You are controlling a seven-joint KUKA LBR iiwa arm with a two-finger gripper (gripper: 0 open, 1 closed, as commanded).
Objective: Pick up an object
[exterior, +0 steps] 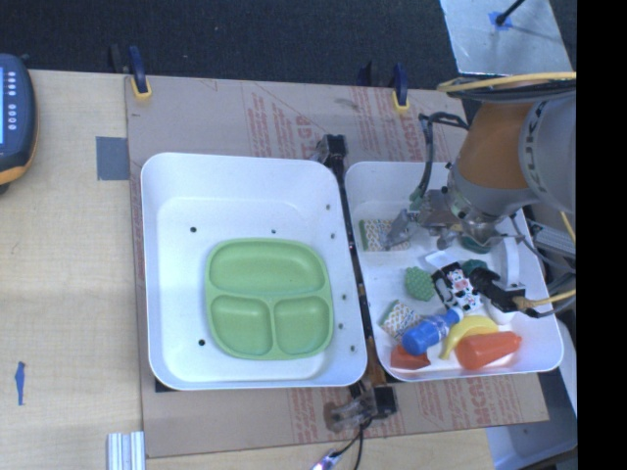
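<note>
My gripper hangs low over the upper left part of the right bin, on the grey arm with the orange band that comes in from the right. Just left of it lies a small green patterned square. Nothing is visibly held. Lower in that bin lie a green textured piece, a black and white toy, a blue bottle, a yellow banana, an orange-red object and a second patterned piece.
The left bin holds a green divided plate. Both bins rest on brown cardboard held by blue clamps. A dark device sits at the bench's far left edge.
</note>
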